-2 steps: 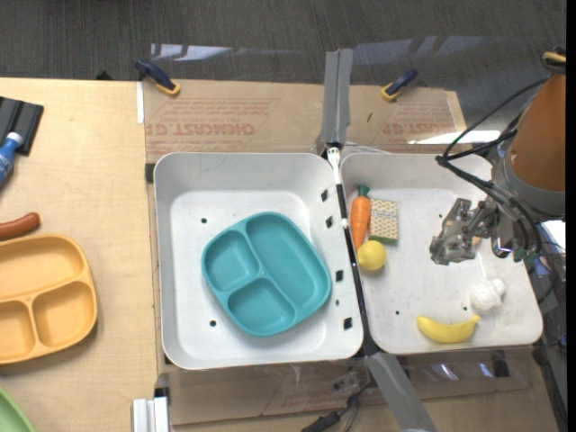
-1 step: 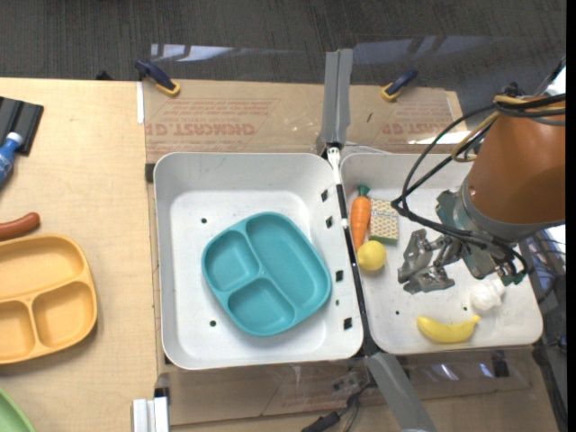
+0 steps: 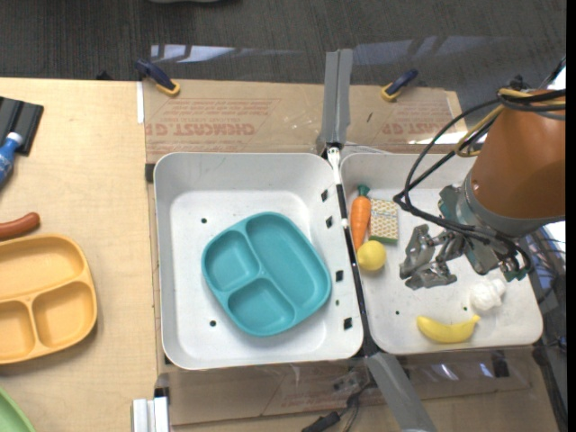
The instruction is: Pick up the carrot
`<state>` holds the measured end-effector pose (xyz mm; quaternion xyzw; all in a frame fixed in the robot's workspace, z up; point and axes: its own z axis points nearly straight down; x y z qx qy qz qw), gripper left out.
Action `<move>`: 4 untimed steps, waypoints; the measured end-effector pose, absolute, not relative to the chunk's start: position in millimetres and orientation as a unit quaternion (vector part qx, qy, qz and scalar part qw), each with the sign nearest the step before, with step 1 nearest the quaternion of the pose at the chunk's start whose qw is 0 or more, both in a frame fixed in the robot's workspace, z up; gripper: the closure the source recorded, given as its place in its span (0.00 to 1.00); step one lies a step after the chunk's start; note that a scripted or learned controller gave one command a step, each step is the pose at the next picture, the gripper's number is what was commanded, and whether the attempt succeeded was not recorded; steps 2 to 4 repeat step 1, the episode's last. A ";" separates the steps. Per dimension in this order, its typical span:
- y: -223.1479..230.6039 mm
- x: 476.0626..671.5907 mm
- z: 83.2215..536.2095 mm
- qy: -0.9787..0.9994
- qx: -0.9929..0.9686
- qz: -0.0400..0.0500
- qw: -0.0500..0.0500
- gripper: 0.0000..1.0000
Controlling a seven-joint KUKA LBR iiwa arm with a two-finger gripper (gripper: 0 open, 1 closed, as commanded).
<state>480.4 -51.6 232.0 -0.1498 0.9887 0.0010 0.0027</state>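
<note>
Fingers of the grey two-finger gripper point(image 3: 427, 261) hang over the right white bin point(image 3: 517, 327), and whether they're spread or closed I cannot tell. Off at about ten o'clock lies the small orange plastic carrot point(image 3: 360, 219) with its green top, near the bin's left wall, long axis running twelve to six, green end up.

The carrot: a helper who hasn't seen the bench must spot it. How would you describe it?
Look in the right white bin, along its left wall. The carrot lies lengthwise there, green top toward the far side. It is orange and tapered, unlike the round yellow lemon at its tip.
</note>
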 end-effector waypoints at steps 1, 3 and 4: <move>-51.6 482.0 241.2 0.989 -0.148 0.001 0.004 1.00; -51.6 482.0 241.2 0.989 -0.148 0.001 0.004 1.00; -51.6 482.0 241.2 0.989 -0.148 0.001 0.004 1.00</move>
